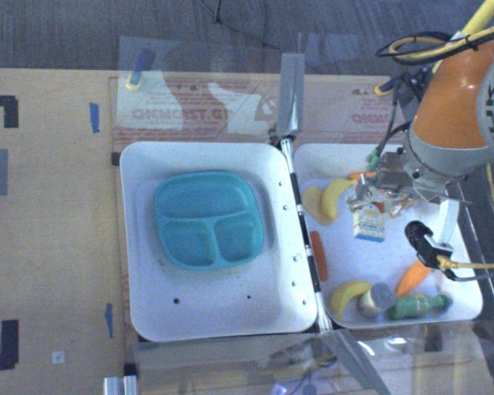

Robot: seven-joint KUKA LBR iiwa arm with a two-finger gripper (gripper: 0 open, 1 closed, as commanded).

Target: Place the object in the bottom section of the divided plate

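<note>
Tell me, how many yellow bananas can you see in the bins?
2. One banana lies near the right bin's top left, one banana near its bottom edge. The arm may hide more.

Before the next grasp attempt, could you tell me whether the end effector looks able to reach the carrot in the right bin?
Probably yes: the carrot lies uncovered near the bin's right wall, though a black cable crosses just above it.

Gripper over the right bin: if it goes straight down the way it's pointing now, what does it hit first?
Most likely the small white packet right under the gripper; the yellow banana lies just to its left. Depth is hard to judge from this slanted view.
</note>
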